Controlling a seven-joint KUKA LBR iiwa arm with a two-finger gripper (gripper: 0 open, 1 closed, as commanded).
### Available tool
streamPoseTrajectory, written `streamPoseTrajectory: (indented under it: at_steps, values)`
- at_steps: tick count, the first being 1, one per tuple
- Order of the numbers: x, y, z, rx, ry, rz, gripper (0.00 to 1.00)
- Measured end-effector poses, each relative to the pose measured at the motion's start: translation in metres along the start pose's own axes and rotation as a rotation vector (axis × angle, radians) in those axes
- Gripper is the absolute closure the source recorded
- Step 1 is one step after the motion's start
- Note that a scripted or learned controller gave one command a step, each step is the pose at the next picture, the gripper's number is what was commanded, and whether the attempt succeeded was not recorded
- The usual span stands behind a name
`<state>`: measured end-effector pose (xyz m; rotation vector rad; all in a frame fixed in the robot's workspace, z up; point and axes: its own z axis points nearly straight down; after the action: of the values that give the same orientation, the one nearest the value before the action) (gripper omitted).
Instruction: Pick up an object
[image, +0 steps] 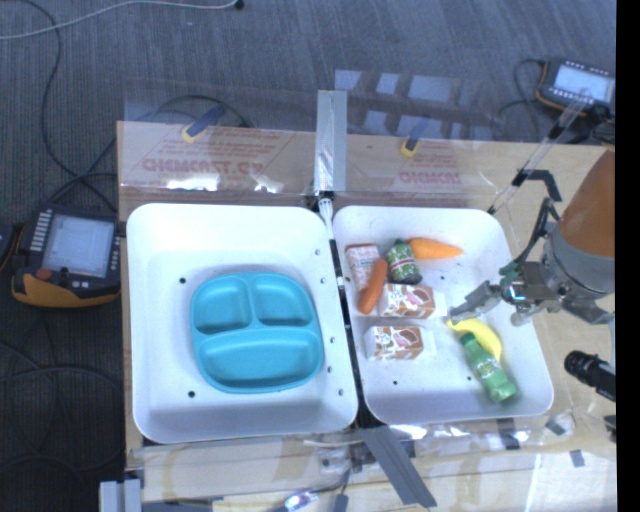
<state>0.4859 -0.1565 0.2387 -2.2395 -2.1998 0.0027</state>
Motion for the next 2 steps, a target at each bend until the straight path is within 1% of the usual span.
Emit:
streamPoseTrajectory:
  at_steps: [1,2]
  values:
    - [-0.027,0.004,0.132,-0.006,0.001,-0.049,0.0]
    - [-0.047,0.012,0.138,-0.027,0.015,-0.05,0.0]
